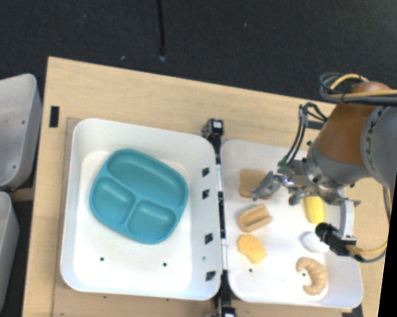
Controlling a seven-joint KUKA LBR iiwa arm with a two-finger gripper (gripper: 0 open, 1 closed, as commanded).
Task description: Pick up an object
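Note:
The right bin holds several food items. At its back left lies a brown bread slice, with a tan bun in front of it and an orange-yellow chunk nearer still. A croissant lies at the front right. A yellow piece and a small white item sit toward the right side. My gripper hangs over the bin's back half, between the bread slice and the yellow piece. It is open, fingers spread, with nothing between them.
The left bin carries a teal divided plate. A ridge with black clips separates the two bins. The grey arm with its orange band comes in over the right bin's back right corner.

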